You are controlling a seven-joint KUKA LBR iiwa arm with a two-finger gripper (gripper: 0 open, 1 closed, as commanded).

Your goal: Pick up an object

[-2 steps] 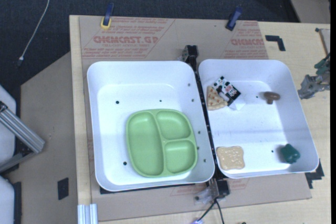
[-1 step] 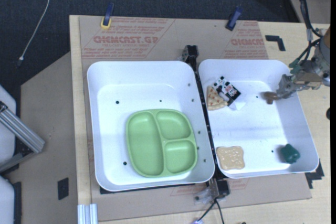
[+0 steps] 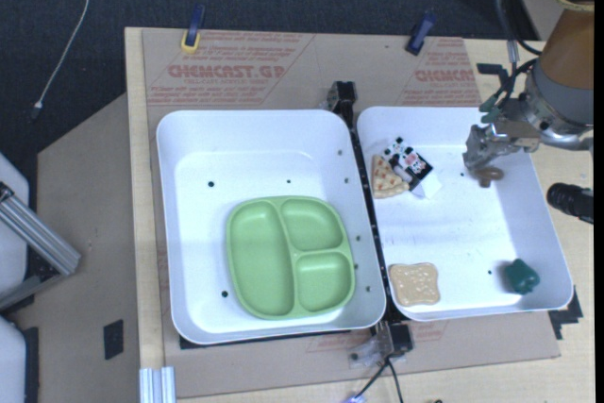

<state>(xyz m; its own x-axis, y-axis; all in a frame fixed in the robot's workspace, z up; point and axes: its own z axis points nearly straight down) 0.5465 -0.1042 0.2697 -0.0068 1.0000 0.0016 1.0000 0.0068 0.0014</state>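
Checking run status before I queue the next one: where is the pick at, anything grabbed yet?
Done: the arm has reached into the right bin, with the gripper low near its upper right area. In hand: nothing visible between its fingers. Left: the whole pick. The toast slice, green object, and the waffle piece beside the black-and-white toy all lie in that bin, apart from the gripper.

You have a brown paper-covered bench printed with red lettering, carrying two shallow white bins touching side by side. The left bin sits at nine o'clock of the bench's centre, the right bin at three o'clock. At the bench's far edge, a yellow-tipped blue clamp sits at eleven o'clock and a second blue clamp at one o'clock.
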